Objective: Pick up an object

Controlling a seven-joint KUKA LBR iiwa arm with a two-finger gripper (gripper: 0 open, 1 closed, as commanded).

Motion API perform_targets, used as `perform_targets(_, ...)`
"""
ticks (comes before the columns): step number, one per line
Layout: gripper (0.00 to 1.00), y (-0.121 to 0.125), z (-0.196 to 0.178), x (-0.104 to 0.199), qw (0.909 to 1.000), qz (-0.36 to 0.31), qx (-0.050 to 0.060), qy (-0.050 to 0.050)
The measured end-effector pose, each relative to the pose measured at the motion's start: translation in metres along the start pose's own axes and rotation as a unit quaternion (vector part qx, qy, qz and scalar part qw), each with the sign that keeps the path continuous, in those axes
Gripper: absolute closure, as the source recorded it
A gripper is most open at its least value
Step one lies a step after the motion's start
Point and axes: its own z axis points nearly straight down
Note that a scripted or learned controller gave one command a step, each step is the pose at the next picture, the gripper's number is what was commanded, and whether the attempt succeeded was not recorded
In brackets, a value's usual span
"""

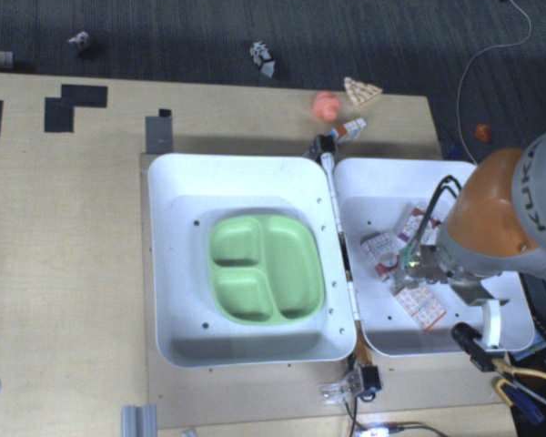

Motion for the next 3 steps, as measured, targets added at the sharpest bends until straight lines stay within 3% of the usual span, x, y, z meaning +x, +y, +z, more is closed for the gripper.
perform_targets(1, 1.0, 0.075, -0.07, 0.035, 0.9999, -0.002, 0.015, 0.007)
perform_targets(2, 0.0, 0.074, -0.069, 0.034, 0.9999, -0.002, 0.016, 0.007)
perform_targets(3, 0.0, 0.087, 0.019, -0.002, 0.9999, -0.002, 0.011, 0.006)
